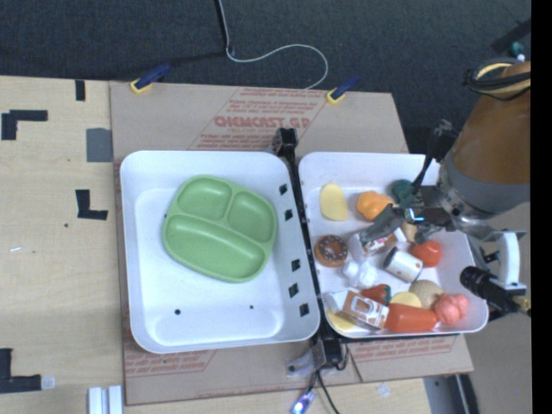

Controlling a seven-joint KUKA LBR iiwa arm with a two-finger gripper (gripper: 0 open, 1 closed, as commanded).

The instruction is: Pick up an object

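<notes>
**Arm over the right bin, pick not yet made**

Bench: two white bins side by side. Left bin (142,317) holds a green divided plate (220,227), lying flat, nothing on it. Right bin (345,164) crowded with small toy foods.

Arm (492,145) reaches in from the right, over the right bin's right side. Gripper (385,224) low among the items, dark fingers pointing left; cannot tell how far apart the jaws stand, nor whether anything sits between them.

Candidates, largest first: red-orange piece (411,319) at the near edge; boxed item (364,310) just left of it; pink lump (451,307) in the near right corner; yellow piece (334,202); orange piece (373,203); brown doughnut (330,250), closest to the gripper tips.

Judgement: clutter is the hazard. Best to go for a piece with bare floor on both sides, such as the yellow piece or doughnut, come straight down, close squarely, then lift slowly.
</notes>
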